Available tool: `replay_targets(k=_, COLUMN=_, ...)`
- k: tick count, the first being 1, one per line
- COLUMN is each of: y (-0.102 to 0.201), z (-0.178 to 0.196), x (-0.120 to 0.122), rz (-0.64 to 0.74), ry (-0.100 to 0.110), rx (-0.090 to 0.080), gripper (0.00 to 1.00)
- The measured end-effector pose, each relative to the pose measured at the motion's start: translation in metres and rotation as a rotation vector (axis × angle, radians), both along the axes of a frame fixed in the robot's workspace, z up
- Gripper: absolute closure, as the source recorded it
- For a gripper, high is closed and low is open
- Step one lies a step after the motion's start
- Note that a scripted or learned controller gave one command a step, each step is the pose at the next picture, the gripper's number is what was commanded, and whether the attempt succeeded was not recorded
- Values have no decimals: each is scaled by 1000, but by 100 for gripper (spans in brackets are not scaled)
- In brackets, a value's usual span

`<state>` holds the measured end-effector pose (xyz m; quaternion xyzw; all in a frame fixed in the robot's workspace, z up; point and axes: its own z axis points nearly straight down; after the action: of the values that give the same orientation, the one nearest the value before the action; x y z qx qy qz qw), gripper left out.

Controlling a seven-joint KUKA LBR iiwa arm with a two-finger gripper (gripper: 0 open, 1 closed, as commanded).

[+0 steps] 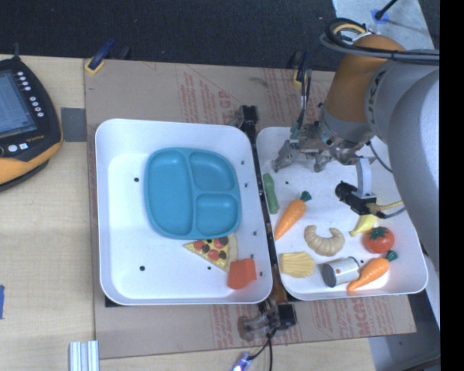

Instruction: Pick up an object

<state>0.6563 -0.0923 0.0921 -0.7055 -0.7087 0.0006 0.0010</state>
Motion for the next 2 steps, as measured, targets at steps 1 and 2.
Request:
replay_targets(k=1, y=0, z=0, x=0, rz=1, ry=1, rx=0, gripper=0)
replay_targets(k=2, y=-1, z=0, x=0, rz=0, ry=0, rx=0, gripper=0)
